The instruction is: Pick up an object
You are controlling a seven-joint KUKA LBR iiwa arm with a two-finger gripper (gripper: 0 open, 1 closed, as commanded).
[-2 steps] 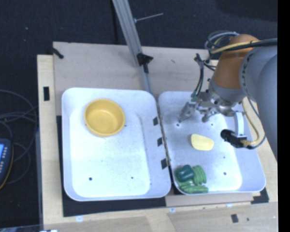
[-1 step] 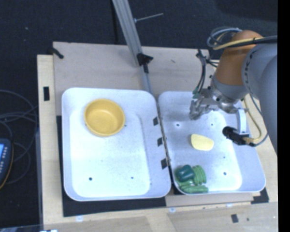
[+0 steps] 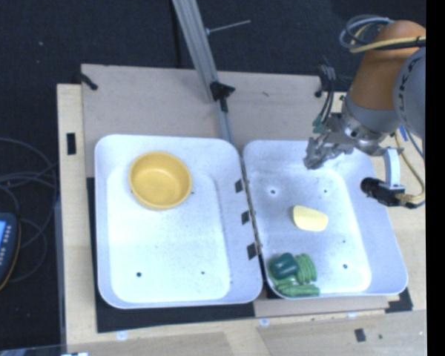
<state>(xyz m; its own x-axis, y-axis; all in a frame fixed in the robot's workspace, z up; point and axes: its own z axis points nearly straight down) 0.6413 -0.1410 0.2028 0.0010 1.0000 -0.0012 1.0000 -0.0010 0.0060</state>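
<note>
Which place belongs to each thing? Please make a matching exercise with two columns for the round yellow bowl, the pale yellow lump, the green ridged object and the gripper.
Things:
1. round yellow bowl
2. pale yellow lump
3. green ridged object
4. gripper

Places:
A. near corner of the right bin
B. above the right bin's far end
C. left bin, far part
D. middle of the right bin

Pairs: 1-C, 2-D, 3-A, 4-B

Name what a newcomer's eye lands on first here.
Probably the yellow bowl, alone at the back of the left bin. Then the arm's gripper hanging over the right bin's far end, above a pale yellow piece and green objects near the front rim.
</note>
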